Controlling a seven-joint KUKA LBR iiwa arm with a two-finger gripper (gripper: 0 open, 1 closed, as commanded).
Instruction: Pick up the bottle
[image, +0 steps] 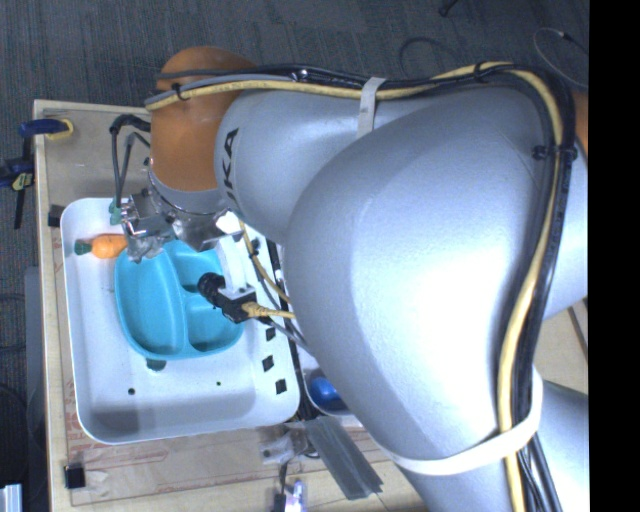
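Observation:
My gripper (140, 238) hangs low over the back left part of the left white bin (150, 410), under the orange wrist band (190, 130). It sits at the far rim of a blue divided dish (165, 310) and just right of a small orange carrot-like toy (105, 246). A blue rounded object (325, 392) peeks out from under the arm at the edge of the right bin; I cannot tell if it is the bottle. The grey arm hides nearly all of the right bin.
The blue dish takes up the middle of the left bin, and bare white floor shows in front of it. A blue clamp (40, 128) is fixed to the bench's back left corner. Metal brackets (335, 460) stand at the bench's front edge.

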